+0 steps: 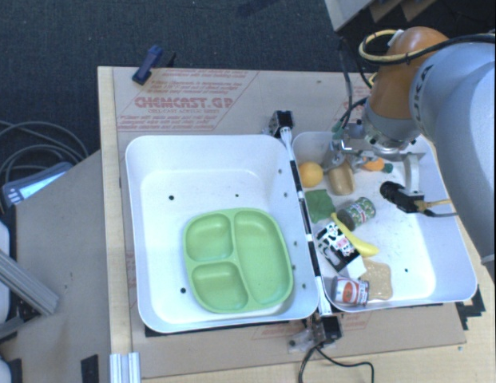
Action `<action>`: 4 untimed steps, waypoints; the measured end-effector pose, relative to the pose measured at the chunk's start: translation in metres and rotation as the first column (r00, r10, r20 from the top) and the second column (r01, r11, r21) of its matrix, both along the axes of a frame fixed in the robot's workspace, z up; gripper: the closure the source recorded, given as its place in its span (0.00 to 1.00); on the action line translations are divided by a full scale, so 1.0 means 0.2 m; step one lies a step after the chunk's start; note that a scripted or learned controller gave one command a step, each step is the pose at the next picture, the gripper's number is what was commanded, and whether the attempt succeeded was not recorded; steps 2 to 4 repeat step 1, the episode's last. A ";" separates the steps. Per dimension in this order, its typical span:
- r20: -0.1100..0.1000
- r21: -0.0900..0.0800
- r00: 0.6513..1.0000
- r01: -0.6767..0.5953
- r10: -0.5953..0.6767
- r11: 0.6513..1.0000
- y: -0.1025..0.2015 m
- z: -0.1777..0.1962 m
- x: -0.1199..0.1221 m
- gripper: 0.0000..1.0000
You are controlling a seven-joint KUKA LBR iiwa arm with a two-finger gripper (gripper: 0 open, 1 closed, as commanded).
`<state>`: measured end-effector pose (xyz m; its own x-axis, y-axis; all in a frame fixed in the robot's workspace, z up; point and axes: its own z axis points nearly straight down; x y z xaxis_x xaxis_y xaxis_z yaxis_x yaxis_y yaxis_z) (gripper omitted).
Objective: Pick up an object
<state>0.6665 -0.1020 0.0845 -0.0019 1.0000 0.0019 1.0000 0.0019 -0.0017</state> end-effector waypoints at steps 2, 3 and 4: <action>0.005 0.000 1.000 -0.001 0.001 1.000 0.47 0.51 -0.20 1.00; 0.005 0.000 1.000 -0.001 0.001 1.000 0.47 0.51 -0.20 1.00; 0.005 0.000 1.000 -0.001 0.001 1.000 0.47 0.51 -0.20 1.00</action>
